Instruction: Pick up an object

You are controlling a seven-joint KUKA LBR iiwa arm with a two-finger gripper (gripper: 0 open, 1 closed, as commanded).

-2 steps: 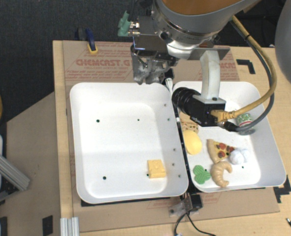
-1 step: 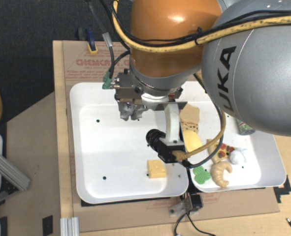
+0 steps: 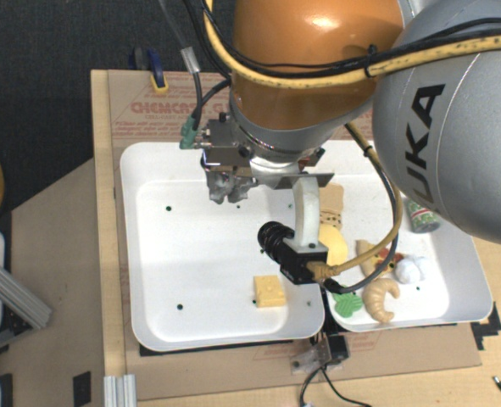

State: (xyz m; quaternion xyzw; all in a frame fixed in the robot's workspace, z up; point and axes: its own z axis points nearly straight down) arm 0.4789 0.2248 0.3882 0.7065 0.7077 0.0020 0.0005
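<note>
Presently the tool [image 3: 226, 192] hangs over the upper part of the left bin [image 3: 148, 253], with nothing seen between its fingers; whether they stand apart or together cannot be told from this slant. One yellow block [image 3: 269, 292] lies on the left bin's floor near its lower right corner, well apart from the tool. In the right bin [image 3: 453, 303] rest a croissant-shaped piece [image 3: 381, 298], a green item [image 3: 347, 304] just beside it, and a pale yellow piece [image 3: 334, 246] partly hidden by black cabling. Both bins sit on the desk [image 3: 106, 185].
</note>
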